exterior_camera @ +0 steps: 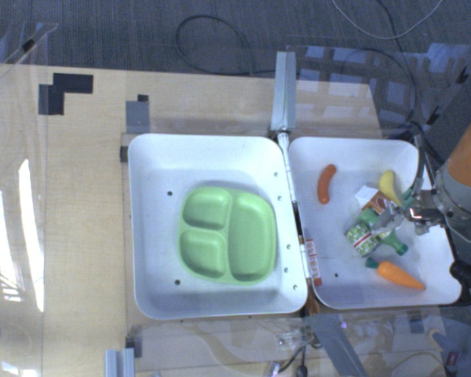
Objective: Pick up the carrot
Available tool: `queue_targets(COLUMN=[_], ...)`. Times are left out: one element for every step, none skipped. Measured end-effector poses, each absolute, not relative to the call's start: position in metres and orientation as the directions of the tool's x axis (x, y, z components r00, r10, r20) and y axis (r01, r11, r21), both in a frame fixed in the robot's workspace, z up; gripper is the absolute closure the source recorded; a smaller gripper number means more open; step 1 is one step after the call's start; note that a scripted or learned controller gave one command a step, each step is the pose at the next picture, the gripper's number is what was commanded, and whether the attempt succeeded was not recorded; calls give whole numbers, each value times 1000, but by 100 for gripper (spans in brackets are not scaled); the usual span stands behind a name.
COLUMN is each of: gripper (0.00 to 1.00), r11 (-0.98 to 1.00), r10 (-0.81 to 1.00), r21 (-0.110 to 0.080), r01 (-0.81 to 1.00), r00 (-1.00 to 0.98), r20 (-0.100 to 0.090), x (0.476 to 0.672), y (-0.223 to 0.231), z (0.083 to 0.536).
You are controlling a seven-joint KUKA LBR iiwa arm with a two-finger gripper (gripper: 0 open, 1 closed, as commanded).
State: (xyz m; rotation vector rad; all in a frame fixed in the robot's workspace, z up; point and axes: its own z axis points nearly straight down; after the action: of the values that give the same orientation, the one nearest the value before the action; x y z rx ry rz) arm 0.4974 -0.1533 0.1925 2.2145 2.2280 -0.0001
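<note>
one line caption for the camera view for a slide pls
Gripper over the green carton in the right bin, carrot lying apart near the front edge.

Carrot (400,275) in right bin (330,285), front

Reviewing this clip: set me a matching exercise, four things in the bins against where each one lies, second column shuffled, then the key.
Things:
1. carrot
2. green divided plate
3. sausage
4. banana

Places:
A. middle of the left bin
B. right bin, far part, towards the divider between the bins
C. right bin, near corner on the arm's side
D. right bin, far part, close to the claw

Pairs: 1-C, 2-A, 3-B, 4-D
</note>
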Motion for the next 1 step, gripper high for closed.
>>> queue_targets(gripper=[0], r11=[-42], r10=[999], r21=[0], r01=[999], r00=[42], r20=[1], x=[488], y=[-175], z=[127])
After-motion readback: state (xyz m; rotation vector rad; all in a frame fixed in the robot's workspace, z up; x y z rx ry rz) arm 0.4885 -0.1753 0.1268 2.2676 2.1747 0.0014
